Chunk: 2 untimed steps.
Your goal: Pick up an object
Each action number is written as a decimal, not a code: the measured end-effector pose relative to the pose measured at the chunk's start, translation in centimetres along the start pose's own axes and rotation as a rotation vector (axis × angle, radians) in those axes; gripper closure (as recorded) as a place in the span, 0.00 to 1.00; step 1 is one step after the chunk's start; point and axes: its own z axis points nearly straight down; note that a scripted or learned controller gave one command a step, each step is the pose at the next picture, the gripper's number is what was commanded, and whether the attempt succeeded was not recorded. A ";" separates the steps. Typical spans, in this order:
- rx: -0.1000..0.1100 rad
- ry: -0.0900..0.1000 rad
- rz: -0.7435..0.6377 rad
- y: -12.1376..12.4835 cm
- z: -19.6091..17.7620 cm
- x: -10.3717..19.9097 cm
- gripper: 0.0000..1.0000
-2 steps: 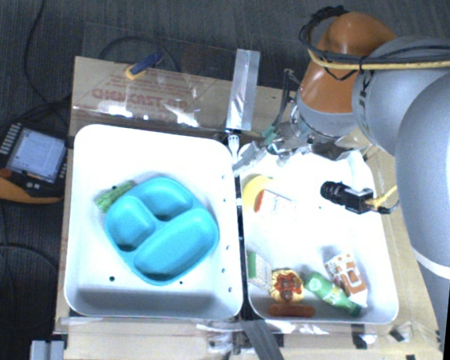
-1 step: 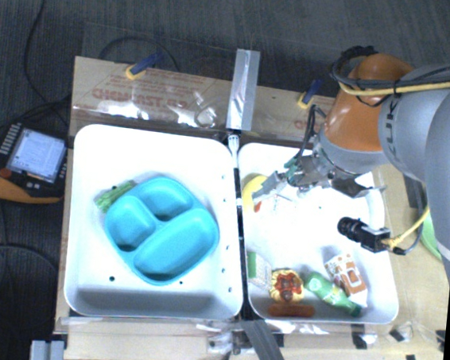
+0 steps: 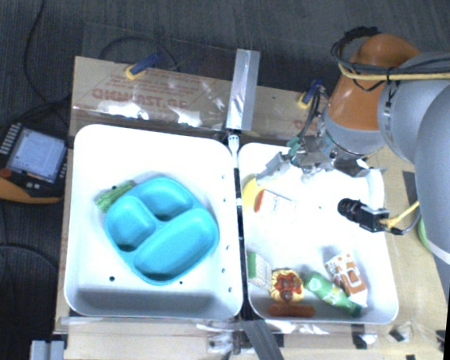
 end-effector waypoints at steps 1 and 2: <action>-0.011 -0.005 -0.142 -1.1 10.0 -3.9 0.00; 0.000 -0.002 0.035 0.2 2.3 -5.6 0.00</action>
